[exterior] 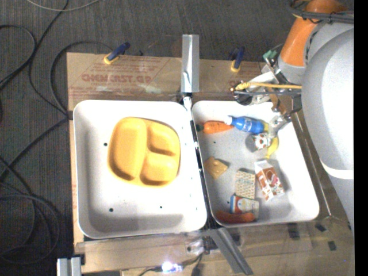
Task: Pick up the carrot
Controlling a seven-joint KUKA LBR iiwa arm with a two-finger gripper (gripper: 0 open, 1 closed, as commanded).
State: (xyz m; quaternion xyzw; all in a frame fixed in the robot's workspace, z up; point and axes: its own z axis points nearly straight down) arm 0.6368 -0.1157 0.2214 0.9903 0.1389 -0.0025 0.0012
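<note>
carrot [217, 127] — upper-left of right bin [305, 209], touching blue bottle [248, 123] | gripper [276, 121] — just beside bottle's far end, over bin's top-right | yellow tray [145, 150] in left bin [92, 211], well apart from carrot

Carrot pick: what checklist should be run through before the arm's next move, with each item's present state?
1. Carrot located, lying at the top left of the right bin: ok.
2. Carrot free on top, nothing covering it: ok.
3. Room beside it: not ok, the blue bottle lies against its right end.
4. Gripper over the carrot: not ok, it sits right of the bottle, near the bin's upper right.
5. Finger opening ready for a grasp: cannot tell.
6. Yellow tray in the left bin, out of the path: ok.
</note>
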